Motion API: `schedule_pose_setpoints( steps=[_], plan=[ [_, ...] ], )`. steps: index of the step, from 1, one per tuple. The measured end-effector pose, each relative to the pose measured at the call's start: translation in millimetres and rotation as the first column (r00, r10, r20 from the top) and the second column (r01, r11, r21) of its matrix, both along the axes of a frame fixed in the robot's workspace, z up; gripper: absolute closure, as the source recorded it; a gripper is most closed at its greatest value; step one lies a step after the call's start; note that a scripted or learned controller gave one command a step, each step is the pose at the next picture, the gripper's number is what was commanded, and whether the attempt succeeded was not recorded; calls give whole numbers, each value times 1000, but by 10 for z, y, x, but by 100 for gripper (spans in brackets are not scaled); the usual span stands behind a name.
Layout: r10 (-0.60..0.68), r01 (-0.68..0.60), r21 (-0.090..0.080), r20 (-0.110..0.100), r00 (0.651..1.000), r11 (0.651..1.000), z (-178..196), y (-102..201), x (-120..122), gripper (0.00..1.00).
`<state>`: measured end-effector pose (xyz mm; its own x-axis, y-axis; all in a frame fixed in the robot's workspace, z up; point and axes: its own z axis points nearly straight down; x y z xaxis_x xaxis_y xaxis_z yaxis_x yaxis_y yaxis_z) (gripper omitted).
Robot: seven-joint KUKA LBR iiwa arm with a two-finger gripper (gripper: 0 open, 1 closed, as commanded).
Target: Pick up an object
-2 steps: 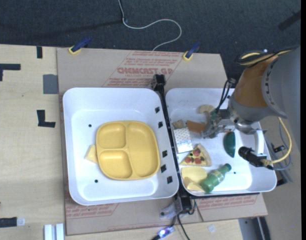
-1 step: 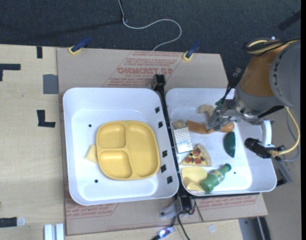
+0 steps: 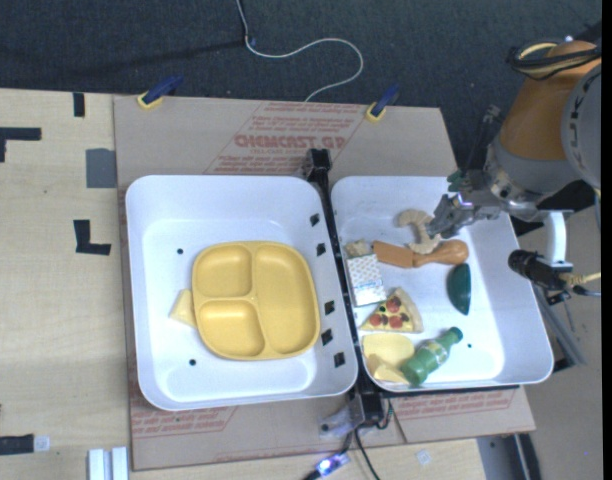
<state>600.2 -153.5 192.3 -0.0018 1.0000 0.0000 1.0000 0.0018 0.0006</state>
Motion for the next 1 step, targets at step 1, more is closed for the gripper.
schedule_pose_setpoints(
  steps=[1],
  plan=[
    [0,0,0,0,1000,1000,329,8,4,100]
  ],
)
